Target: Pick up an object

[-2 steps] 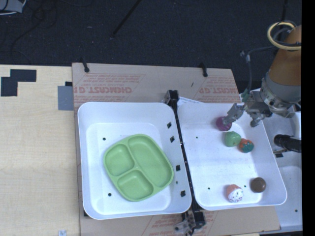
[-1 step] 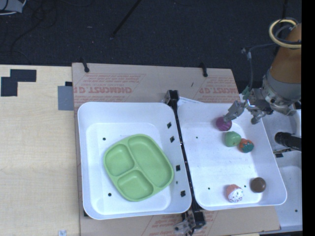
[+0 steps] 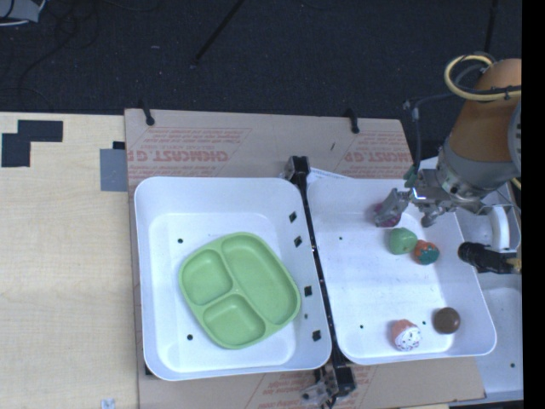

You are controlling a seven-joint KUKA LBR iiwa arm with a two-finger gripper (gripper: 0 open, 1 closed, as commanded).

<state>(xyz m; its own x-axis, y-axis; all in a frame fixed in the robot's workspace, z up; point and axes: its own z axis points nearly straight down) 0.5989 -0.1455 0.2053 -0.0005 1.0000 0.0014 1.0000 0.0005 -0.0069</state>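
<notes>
Both bins (image 3: 170, 198) were white. The divided plate (image 3: 239, 290) was lime green. One ball (image 3: 399, 241) was green, another (image 3: 426, 252) red and teal, one (image 3: 445, 319) brown, one (image 3: 406, 336) white, speckled, orange-topped. The arm (image 3: 484, 126) was grey and orange.

2 white bins (image 3: 162, 220) on wooden bench (image 3: 60, 271)
</notes>
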